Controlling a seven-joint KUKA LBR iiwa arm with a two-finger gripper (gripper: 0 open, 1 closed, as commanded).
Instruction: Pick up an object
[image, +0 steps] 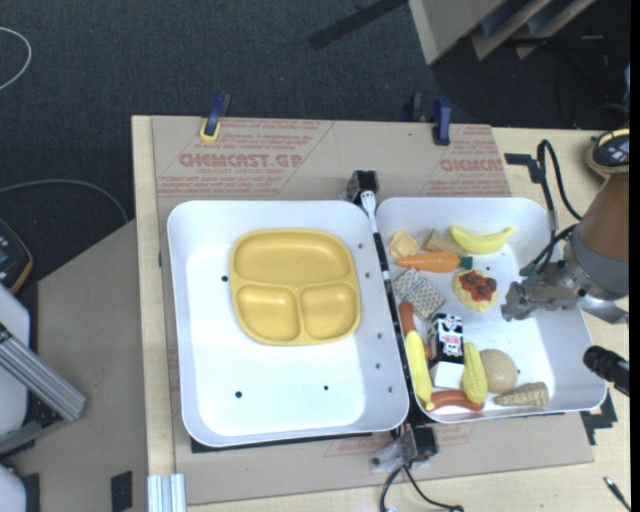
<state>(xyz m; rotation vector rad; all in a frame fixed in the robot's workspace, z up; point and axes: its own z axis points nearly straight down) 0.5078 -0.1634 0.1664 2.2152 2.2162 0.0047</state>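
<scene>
The bench (300, 160) carries 2 shallow white bins side by side. The left bin (200, 340) holds a yellow divided plate (296, 285) with 3 compartments, 1 wide one toward the far side and 2 smaller ones nearer the camera.

The right bin (560, 350) holds a cluster of toy food, mostly along its left half. A banana (481, 238) lies near the far edge, its long axis running left to right with the ends curving up toward the far side. Just below it, a carrot (428, 262) lies almost level, the orange body pointing left and the green top at the right end. To the right of the carrot sits a small round tart with red topping (477, 288). A checkered wafer (419, 293) rests below the carrot. A small black-and-white carton (449, 336) stands near the middle of the pile. A long yellow piece (418, 367) runs down the bin's left wall, its axis near to far. A corn cob (474, 378) lies beside a tan round potato (498, 368), and a sausage (455, 401) lies along the near edge.

The gripper (522, 300) hangs over the right part of the right bin, just right of the tart and apart from it, pointing left. Its fingers are a dark blur from this angle; how far they are spread cannot be told, and nothing is seen between them.
</scene>
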